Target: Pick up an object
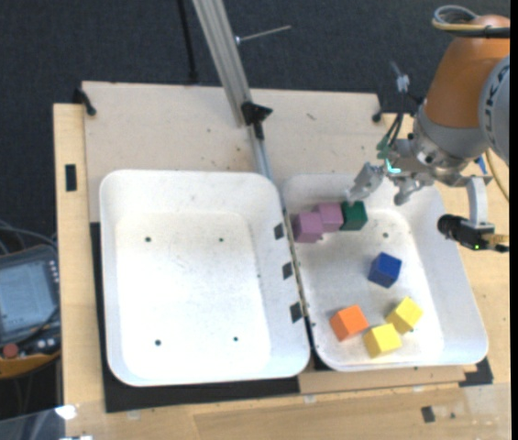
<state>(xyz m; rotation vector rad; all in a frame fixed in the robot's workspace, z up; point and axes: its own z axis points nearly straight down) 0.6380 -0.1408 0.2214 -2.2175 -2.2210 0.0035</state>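
Objects to grab are all sitting in the right bin (451, 273): two pinkish-purple blocks (317, 221) touching each other near the bin's upper left corner, with a green block (355, 215) right beside them on the right. Further down toward the middle there's a blue cube (385, 269) on its own. Near the bottom edge is a little cluster: an orange cube (349, 322), then two yellow cubes, one lower (382, 339) and one a bit up and to the right (406, 313), those two pretty much touching.

The gripper (382, 183) hangs over the top edge of the right bin, just up and right of the green block. Two grey fingers (365, 181) splay outward, so the jaws look spread apart with nothing between them. It's close to the green block, but I can't say whether it's touching or floating above it.

The arm (465, 81), with its orange band, comes in from the right. The left bin (194, 273) sits alongside, the two bins meeting in the middle. A metal pole (226, 62) slants down from the top to the spot between the bins. Off the bench at left lies a handheld pendant (11, 301) with a screen.
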